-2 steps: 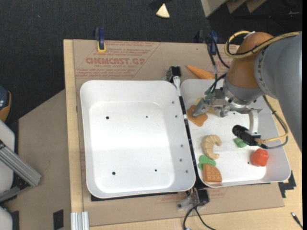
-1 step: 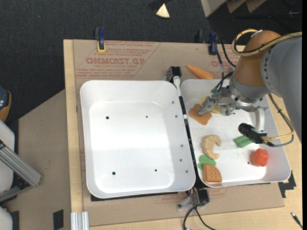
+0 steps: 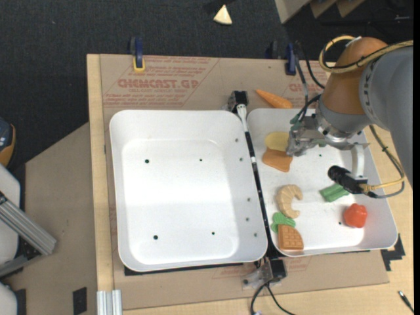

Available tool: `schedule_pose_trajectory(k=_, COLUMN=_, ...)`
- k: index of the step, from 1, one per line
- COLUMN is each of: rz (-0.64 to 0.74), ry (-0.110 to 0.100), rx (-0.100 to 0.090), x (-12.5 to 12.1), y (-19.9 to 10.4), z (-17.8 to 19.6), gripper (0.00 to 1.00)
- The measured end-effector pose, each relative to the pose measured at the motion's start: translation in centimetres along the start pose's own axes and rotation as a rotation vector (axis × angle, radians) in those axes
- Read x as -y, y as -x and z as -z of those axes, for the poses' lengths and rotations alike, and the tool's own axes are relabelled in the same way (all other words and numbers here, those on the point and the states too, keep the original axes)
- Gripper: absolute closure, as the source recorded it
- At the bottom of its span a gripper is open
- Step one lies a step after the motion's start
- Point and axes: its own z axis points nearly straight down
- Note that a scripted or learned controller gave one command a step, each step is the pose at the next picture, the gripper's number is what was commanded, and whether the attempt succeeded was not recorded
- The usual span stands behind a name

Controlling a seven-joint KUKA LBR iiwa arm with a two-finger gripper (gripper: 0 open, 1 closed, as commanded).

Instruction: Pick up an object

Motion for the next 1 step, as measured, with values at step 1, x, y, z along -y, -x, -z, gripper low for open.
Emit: schedule_pose_trajectory(k=1, rz=0.000, ry=-0.002, rx=0.000, x=0.04, y=0.00, z=-0.08, gripper=0.00)
